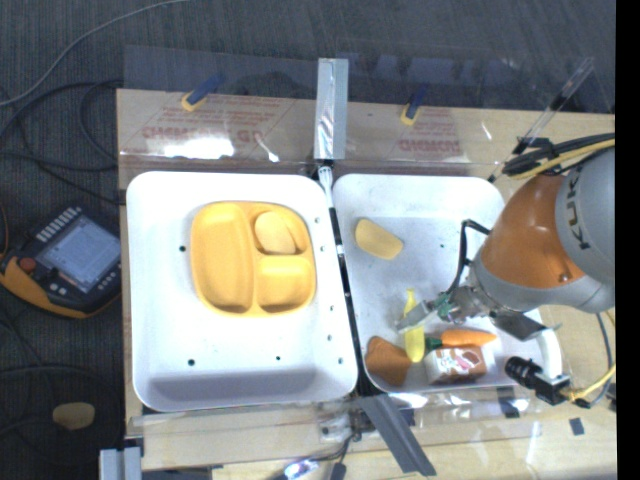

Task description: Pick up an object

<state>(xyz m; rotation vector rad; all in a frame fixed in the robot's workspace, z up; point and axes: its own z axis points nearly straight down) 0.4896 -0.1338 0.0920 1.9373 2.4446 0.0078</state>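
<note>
Claw (432, 310) lowered into the right bin (440, 193), among the toys.
Its state cannot be told. A carrot (466, 337), jar (457, 364) and yellow piece (414, 344) are seen just beside it.

I see two white bins side by side on the bench: left bin (160, 368), right bin (440, 193). Metal divider strip (331, 108) stands upright at the back where they meet. Clear plastic sheet (230, 128) behind the bins, with two yellow-blue clips (203, 92) on it. Teach pendant (62, 260) sits on dark carpet (60, 68) at left, cables trailing across it.
</note>
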